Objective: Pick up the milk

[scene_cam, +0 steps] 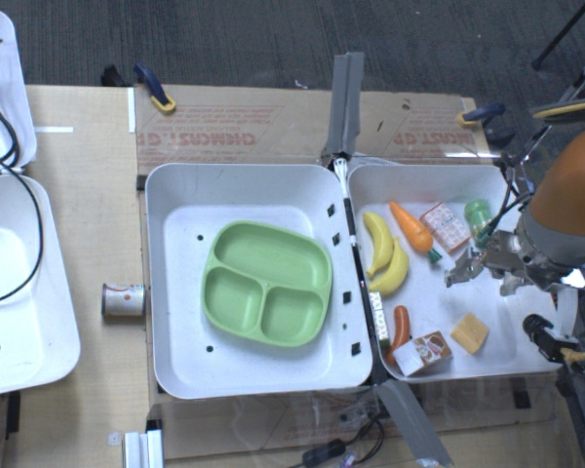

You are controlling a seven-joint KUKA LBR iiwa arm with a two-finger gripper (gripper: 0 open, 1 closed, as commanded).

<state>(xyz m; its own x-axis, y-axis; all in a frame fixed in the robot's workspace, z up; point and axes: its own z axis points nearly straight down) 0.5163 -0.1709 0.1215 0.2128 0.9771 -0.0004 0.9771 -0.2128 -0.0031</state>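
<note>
The small white-and-red milk carton (446,226) lies on its side in the right-hand shallow white bin (424,176), between an orange toy carrot (410,226) and a green object (478,213). It is unheld. The two-finger gripper (487,261) hangs over the bin's right portion, just beside the carton; whether it is open or closed cannot be told. Judgement: the approach stage, no grasp made. A similar brown-and-white carton (429,351) near the front wall risks confusion. The left bin (166,291) holds a green divided plastic plate (267,284).
</note>
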